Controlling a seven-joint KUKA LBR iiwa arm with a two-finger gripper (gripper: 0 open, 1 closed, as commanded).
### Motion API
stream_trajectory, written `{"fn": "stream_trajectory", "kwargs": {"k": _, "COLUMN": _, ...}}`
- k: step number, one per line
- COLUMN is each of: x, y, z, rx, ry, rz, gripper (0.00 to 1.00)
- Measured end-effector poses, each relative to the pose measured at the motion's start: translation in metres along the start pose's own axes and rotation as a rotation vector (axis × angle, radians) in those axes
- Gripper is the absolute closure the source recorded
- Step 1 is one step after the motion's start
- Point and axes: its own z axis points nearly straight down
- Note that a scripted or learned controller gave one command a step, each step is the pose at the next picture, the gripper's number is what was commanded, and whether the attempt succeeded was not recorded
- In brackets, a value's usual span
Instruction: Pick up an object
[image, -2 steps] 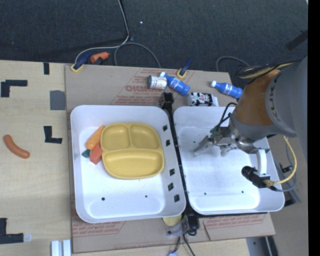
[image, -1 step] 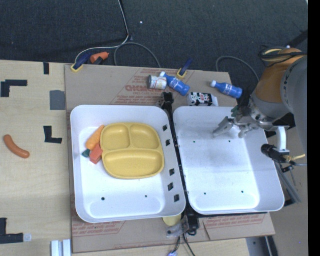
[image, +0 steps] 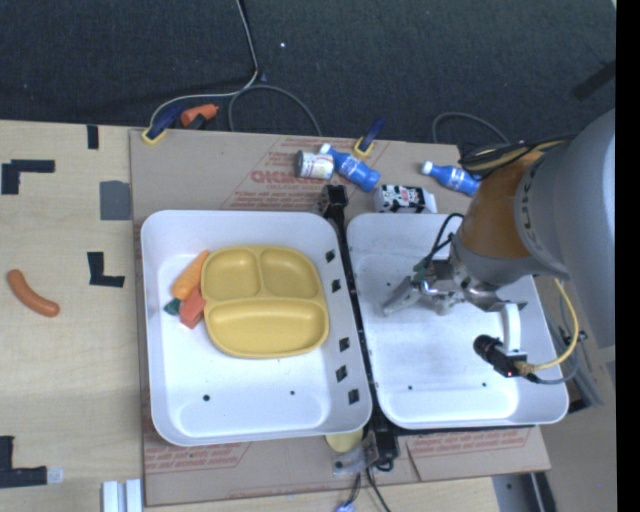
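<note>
My gripper (image: 408, 297) hangs low over the left part of the right bin (image: 450, 395), pointing toward the divider between the bins, with no object visible at its tip. In the left bin (image: 250, 400) a yellow divided plate (image: 265, 300) lies flat. An orange carrot-like piece (image: 188, 275) and a red piece (image: 191, 313) rest against the plate's left edge. The grey arm with its orange band (image: 495, 215) covers the right bin's upper right part.
Behind the bins lie two blue bottles (image: 356, 169) (image: 450, 178), a small white can (image: 316, 164) and a black-and-white item (image: 405, 199). A sausage-shaped toy (image: 32, 293) sits on the bench far left. An orange clamp (image: 200, 114) grips the cardboard's back edge.
</note>
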Motion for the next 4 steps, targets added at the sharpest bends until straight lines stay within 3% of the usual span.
{"fn": "stream_trajectory", "kwargs": {"k": 1, "x": -0.001, "y": 0.013, "z": -0.002, "rx": 0.003, "ry": 0.003, "rz": 0.003, "gripper": 0.00}}
{"fn": "stream_trajectory", "kwargs": {"k": 2, "x": -0.043, "y": 0.088, "z": -0.002, "rx": -0.004, "ry": 0.002, "rz": 0.000, "gripper": 0.00}}
{"fn": "stream_trajectory", "kwargs": {"k": 3, "x": -0.004, "y": 0.046, "z": -0.003, "rx": -0.002, "ry": 0.001, "rz": 0.002, "gripper": 0.00}}
{"fn": "stream_trajectory", "kwargs": {"k": 4, "x": 0.031, "y": 0.042, "z": -0.002, "rx": -0.001, "ry": 0.001, "rz": 0.001, "gripper": 0.00}}
